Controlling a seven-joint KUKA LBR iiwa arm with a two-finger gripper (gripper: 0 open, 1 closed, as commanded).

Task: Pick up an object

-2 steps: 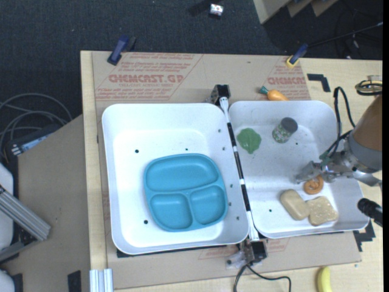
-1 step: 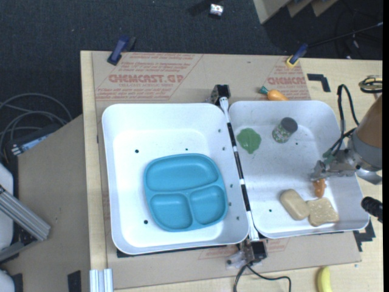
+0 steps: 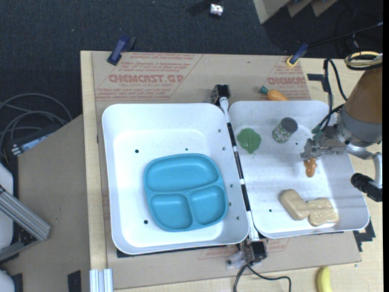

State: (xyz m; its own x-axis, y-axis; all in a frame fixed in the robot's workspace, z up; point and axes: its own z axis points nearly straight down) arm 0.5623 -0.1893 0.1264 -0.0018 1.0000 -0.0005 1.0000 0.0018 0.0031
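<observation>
Camera view: the end effector (image 3: 311,155) hangs low over the right bin (image 3: 267,111), reaching in from the right, with a small orange piece (image 3: 310,167) directly under its tip — whether that piece sits between the fingers cannot be told, nor how wide they stand. A green piece (image 3: 248,140) and a grey cup (image 3: 284,130) lie farther left, tan blocks (image 3: 308,208) nearer. The left bin (image 3: 115,126) carries a blue tray (image 3: 184,190). To do this well, it should centre on the orange piece — close squarely, then lift straight up.

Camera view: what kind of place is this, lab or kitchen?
Likely a robotics lab bench: two white bins clipped to a protective-papered board, toy food like the blue divided plate, loose cables on dark carpet.
</observation>
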